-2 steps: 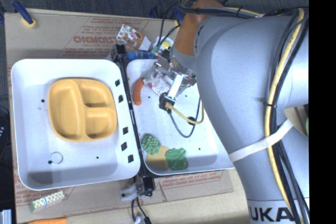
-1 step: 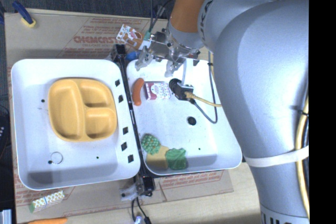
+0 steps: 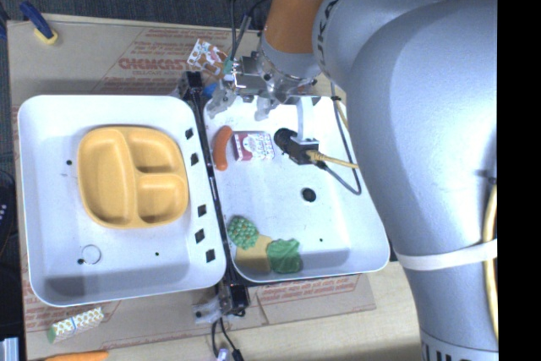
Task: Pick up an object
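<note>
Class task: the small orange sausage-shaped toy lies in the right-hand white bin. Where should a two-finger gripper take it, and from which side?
Grip the small orange sausage-shaped toy across its narrow middle, coming straight down from above. It lies flat, long axis running up-down in the view, so the fingers should probably close across its short width, minding the bin wall beside it.

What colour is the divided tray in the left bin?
Yellow; the divided tray shows clearly in the camera view.
</note>
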### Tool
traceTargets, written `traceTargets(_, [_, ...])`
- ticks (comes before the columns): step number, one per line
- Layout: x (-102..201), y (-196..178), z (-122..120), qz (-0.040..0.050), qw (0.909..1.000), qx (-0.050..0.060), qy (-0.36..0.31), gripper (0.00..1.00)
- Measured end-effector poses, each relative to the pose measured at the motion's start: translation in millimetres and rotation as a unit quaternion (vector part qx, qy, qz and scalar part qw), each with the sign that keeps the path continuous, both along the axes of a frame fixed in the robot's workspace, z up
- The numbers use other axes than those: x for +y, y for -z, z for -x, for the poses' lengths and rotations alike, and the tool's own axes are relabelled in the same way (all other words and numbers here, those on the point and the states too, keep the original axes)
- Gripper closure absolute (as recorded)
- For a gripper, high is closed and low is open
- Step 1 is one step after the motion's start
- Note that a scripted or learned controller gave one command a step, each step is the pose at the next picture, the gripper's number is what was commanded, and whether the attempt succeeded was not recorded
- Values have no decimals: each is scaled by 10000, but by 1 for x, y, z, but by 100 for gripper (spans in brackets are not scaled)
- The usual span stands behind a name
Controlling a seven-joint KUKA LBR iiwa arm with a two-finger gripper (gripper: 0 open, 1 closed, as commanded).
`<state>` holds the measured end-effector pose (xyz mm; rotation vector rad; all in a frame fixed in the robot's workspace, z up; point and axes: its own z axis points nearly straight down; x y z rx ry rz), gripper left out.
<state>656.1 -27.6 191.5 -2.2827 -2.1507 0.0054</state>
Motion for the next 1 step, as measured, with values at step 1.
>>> traceTargets(1, [6, 0, 0, -1, 9937, 0, -1123, 0])
